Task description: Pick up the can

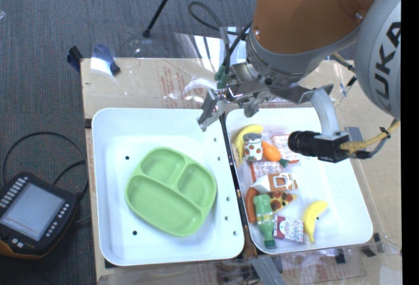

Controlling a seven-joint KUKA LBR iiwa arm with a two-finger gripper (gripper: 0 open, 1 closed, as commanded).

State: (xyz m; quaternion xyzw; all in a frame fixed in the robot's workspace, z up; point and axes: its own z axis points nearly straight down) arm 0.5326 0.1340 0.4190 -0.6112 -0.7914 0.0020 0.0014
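Can (253, 146) stands upright between a banana (243, 135) and carrot (272, 152); claw (213, 109) nearby, grip unclear.

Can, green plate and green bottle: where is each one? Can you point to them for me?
can (253, 145): camera view, on its label side.
green plate (171, 190): camera view, on the ridge between its compartments.
green bottle (264, 214): camera view, on the middle of its body.

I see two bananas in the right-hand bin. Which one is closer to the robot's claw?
The banana at the bin's far edge, beside the can, is closer to the gripper. The other banana lies near the front corner.
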